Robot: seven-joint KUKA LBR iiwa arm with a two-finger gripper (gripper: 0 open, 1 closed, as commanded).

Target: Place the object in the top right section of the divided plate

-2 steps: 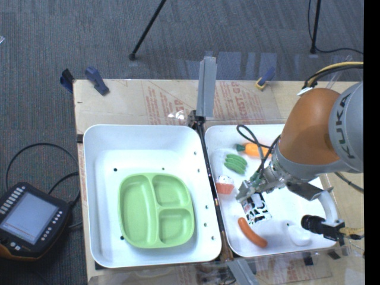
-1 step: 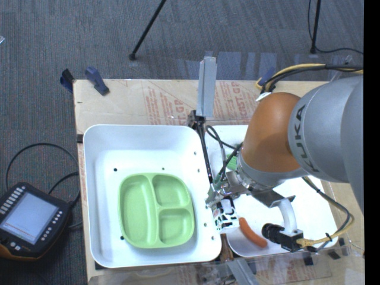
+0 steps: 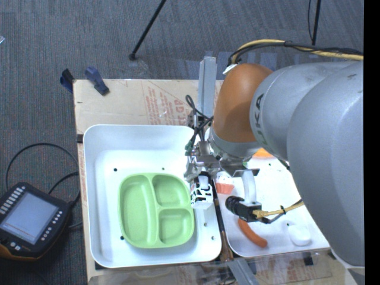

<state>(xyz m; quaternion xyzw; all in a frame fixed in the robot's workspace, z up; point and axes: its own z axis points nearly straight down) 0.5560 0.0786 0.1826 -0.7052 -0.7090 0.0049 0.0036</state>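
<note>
grey arm above pale green three-section plate; hand grip unclear

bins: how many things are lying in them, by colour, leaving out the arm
Green: 1, the green divided plastic plate in the left white bin
Orange: 2, the long orange carrot-like piece and the small orange block in the right white bin
White: 1, the small white rounded lump
Total: 4

Brown bench, two white bins side by side, left bin, right bin
</note>
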